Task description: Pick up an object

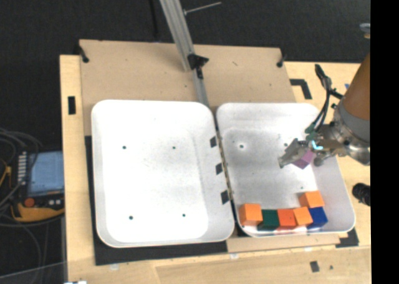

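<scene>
Camera view, from above at a slant. The bench (262, 67) carries two shallow white bins side by side. The left bin (106, 170) shows a bare white floor with a few small dark dots.

The right bin (268, 117) holds a cluster of blocks packed along its front edge, toward the front right corner. From left to right: an orange block (252, 213), a dark green block (269, 218), a red-orange block (286, 217), a second orange block (302, 215) and a blue block (318, 215). A further orange block (313, 199) sits just behind the blue one, against the right wall. All touch or nearly touch their neighbours.

The arm enters over the bin's right edge. The gripper (301, 155) hangs above the right half of the bin floor, well apart from the block row — its fingers are closed on a small purple object (304, 160), which shows between them and sits clear of the white floor.

A slanted metal rail (177, 17) runs from the top of the frame down to the gap between the bins.
</scene>
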Controlling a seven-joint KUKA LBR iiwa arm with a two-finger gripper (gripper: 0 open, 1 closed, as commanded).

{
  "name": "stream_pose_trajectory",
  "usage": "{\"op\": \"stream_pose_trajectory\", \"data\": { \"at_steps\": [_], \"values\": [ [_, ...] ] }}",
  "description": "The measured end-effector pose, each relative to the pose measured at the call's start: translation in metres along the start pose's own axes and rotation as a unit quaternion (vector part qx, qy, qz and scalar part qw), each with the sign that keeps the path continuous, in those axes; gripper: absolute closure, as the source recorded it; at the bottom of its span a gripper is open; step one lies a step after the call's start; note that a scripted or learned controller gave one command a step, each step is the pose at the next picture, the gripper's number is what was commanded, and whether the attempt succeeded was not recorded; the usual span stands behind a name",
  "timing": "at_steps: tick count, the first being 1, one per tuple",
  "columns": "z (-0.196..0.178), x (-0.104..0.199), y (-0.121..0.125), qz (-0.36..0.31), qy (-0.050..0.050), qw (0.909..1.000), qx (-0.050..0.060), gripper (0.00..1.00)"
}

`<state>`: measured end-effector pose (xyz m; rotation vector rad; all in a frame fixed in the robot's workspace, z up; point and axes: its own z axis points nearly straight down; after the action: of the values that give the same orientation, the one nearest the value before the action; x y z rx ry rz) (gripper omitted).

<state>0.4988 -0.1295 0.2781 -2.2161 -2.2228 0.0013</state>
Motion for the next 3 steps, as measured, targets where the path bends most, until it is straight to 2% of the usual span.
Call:
{"op": "stream_pose_trajectory", "data": {
  "at_steps": [1, 3],
  "values": [
    [-0.002, 0.0, 0.001, 0.002, -0.001, 1.0, -0.003, 0.0],
    [0.089, -0.016, 0.005, 0.003, -0.001, 1.0, 0.001, 0.0]
  ]
}}
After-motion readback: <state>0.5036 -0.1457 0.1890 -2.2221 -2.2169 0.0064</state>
